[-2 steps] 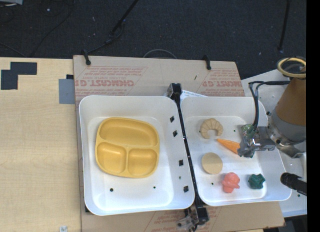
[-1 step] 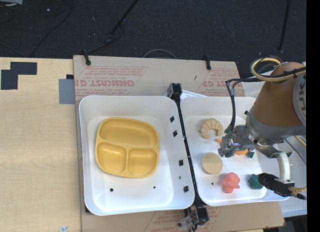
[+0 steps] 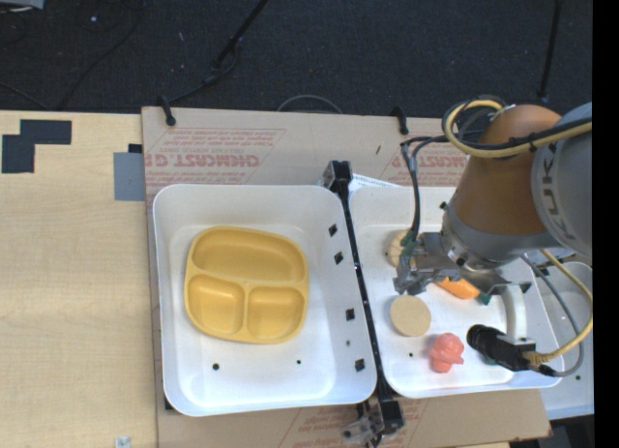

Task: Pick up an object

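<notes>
You cannot tell the hand [image 3: 418,277] state — settle it squarely over the tan disc [image 3: 410,316], clear of the orange piece [image 3: 456,288].

Single fixed overhead camera, angled down across the bench [image 3: 68,272], framing both white bins [image 3: 174,243]; arm [image 3: 503,185] enters from right.

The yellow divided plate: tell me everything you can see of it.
The yellow divided plate lies flat in the left bin, face up, roughly at the bin's middle. It looks like matte moulded plastic, with rounded corners and a raised rim. Ridges split it into three wells: one long well along the far side and two smaller ones along the near side. All three wells look bare. It rests on the bin's floor, apart from the walls.
</notes>
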